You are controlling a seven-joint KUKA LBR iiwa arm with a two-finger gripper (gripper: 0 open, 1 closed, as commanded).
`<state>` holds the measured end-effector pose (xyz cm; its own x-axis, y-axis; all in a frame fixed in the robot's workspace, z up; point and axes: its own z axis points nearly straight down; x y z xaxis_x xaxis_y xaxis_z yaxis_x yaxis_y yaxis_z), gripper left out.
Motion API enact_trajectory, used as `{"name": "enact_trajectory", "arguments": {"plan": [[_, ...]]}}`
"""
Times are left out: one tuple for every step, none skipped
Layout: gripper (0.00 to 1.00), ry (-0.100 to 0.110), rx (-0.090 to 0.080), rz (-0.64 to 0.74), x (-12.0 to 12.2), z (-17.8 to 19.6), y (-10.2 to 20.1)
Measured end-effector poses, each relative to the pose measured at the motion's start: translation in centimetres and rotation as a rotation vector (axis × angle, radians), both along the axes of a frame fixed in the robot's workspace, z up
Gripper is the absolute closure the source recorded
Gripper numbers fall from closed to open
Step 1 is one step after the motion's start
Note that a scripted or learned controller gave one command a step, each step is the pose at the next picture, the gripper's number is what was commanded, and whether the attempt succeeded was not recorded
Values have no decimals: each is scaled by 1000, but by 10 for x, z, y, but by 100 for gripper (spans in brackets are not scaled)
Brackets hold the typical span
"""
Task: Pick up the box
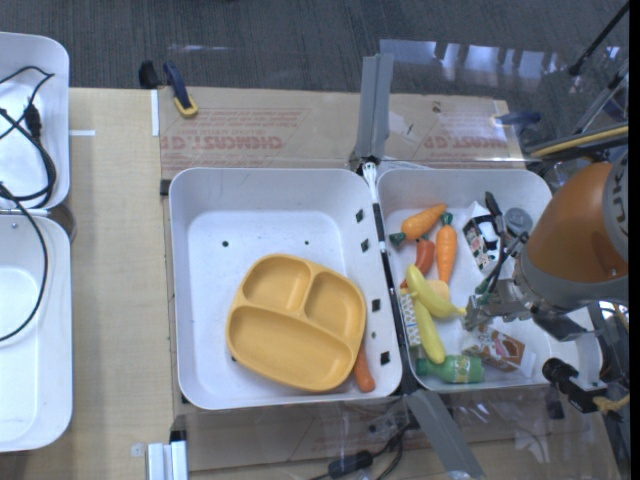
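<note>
While the pincer [487, 308], whose opening cannot be told, hangs over the right bin [540, 190], it should come down straight beside the box [482, 240].

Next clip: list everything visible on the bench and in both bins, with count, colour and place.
Divided plate: one, yellow-orange, left bin.
Carrot by plate: one, orange, left bin, against the plate's lower right edge.
Carrots: two, orange, upper part of right bin.
Chilli: one, red-orange, between the carrots.
Bananas: two, yellow, right bin's left side.
Bottle: one, green, right bin's front edge.
Box: one, white and red-brown, right bin's front, beside the pincer.
Packet: one, white with dark print, upper right bin.
Clamp: one, blue and yellow, bench's far edge.
Arm: one, orange band, over right bin.
Pincer: one, grey, low in right bin.
</note>
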<state>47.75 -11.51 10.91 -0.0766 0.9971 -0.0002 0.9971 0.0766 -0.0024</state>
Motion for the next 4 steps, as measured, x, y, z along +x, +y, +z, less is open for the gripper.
{"name": "enact_trajectory", "arguments": {"plan": [[0,0,0,-1,0,0,0],[0,0,0,-61,48,-18,-44],[0,0,6,-78,87,-18,-92],[100,-1,0,-75,87,-9,-94]]}}
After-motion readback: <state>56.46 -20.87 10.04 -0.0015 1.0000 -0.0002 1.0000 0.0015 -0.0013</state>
